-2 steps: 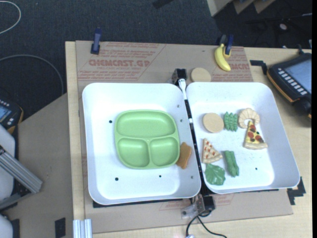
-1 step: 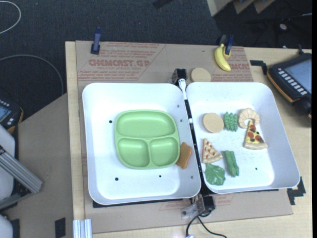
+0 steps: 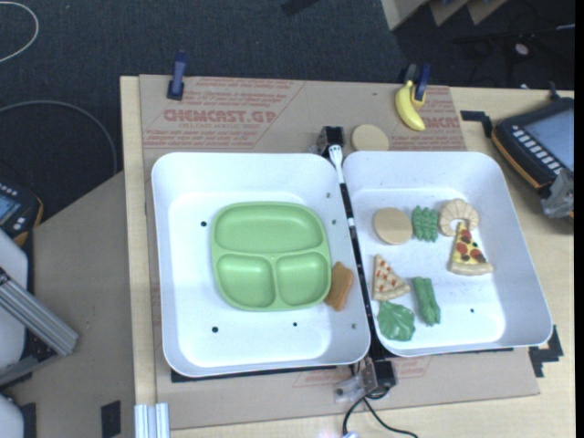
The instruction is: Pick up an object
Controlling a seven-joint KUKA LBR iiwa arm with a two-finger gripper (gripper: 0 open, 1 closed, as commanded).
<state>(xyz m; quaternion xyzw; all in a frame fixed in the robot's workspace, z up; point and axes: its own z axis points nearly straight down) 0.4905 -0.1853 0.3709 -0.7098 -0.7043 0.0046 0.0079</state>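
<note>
The right bin (image 3: 511,235) holds several toy foods: a tan round cookie (image 3: 393,225), a small green vegetable piece (image 3: 424,224), a pale croissant-like piece (image 3: 458,214), a pizza slice (image 3: 468,253), a second pizza slice (image 3: 388,278), a green pickle-like piece (image 3: 426,300) and a leafy green piece (image 3: 396,320). In the left bin (image 3: 182,199) lies a green divided plate (image 3: 271,254), with a brown bread-like piece (image 3: 340,286) beside its right edge.
A yellow banana (image 3: 410,107) and a tan disc (image 3: 370,138) lie on the cardboard behind the bins. Blue clamps (image 3: 177,76) hold the board's back edge. A tablet-like device (image 3: 541,144) sits at the right, and cables run at the front.
</note>
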